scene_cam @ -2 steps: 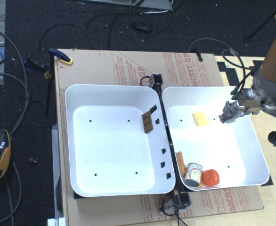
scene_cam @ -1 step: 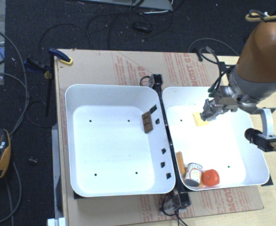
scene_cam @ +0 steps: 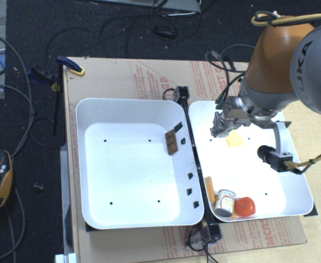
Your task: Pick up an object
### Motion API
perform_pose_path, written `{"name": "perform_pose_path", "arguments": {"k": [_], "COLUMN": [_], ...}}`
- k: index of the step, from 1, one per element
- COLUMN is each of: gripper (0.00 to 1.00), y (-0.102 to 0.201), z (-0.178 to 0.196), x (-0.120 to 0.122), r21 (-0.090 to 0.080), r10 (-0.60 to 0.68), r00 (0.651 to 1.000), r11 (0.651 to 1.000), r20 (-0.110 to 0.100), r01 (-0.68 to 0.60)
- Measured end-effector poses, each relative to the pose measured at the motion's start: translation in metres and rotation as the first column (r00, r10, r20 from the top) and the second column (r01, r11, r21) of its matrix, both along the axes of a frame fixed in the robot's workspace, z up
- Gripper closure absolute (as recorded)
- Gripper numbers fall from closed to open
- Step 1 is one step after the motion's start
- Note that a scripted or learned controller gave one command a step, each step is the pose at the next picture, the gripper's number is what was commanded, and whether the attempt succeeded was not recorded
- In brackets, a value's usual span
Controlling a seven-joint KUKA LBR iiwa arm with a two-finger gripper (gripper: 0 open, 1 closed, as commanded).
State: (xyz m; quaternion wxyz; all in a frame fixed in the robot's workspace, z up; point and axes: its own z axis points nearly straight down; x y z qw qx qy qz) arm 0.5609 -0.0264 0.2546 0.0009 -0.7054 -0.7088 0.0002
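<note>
The tool point(scene_cam: 222, 126) hangs over the right bin point(scene_cam: 297, 193), just left of a small yellow block point(scene_cam: 234, 140) lying flat, its long axis unclear. Whether the tool is spread or pressed together cannot be told.
</note>
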Motion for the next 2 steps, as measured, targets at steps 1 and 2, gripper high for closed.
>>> {"name": "perform_pose_path", "arguments": {"k": [1,2], "gripper": [1.00,1.00], "y": [0.057,0.103], "z": [-0.009,-0.023], "x": [0.018,0.027], "r21": [0.000,-0.001], "r10": [0.001,-0.001], "r00": [1.000,1.000], "r11": [1.000,1.000], "r20": [0.001,0.001], "r01": [-0.001,0.001]}}
